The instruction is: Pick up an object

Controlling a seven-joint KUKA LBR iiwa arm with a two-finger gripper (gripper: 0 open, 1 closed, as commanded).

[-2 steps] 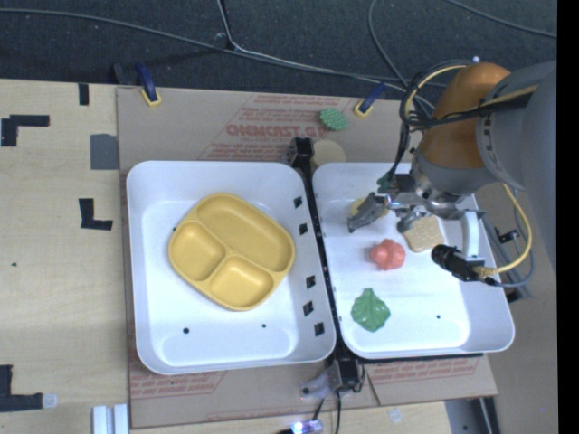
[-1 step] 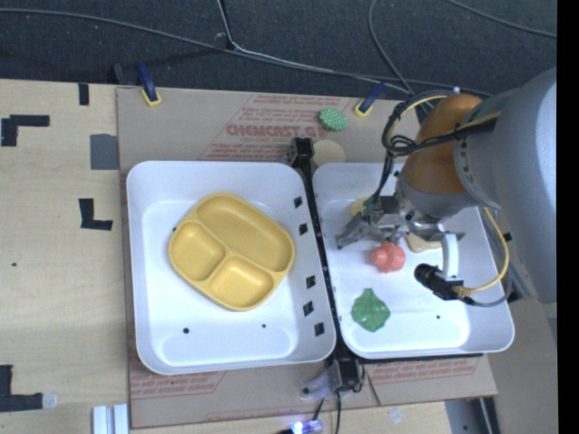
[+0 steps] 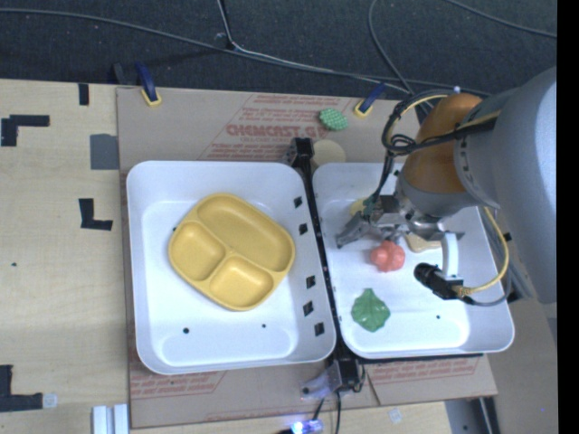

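A grey robot arm with an orange band reaches down into the right-hand white bin (image 3: 488,337), its gripper (image 3: 375,227) low over the bin floor near the wall it shares with the left bin (image 3: 149,333). Whether the gripper is released or clenched cannot be told from this angle, and nothing can be seen caught in it.

The pick appears not yet made. A pinkish-red lump (image 3: 388,257) lies on the bin floor just below and to the right of the gripper, close enough to be the likely target, though contact cannot be made out. A crumpled green object (image 3: 370,310) rests farther down from the gripper, nearer the bin's front edge, apart from the lump.

Across the dividing wall, well to the gripper's left, a yellow divided plate (image 3: 232,250) sits flat in the left bin. A small green dotted piece (image 3: 333,118) lies on the cardboard-covered worktop (image 3: 262,134) beyond the bins, above the gripper. Closing on an object and lifting it clear remain to be done.
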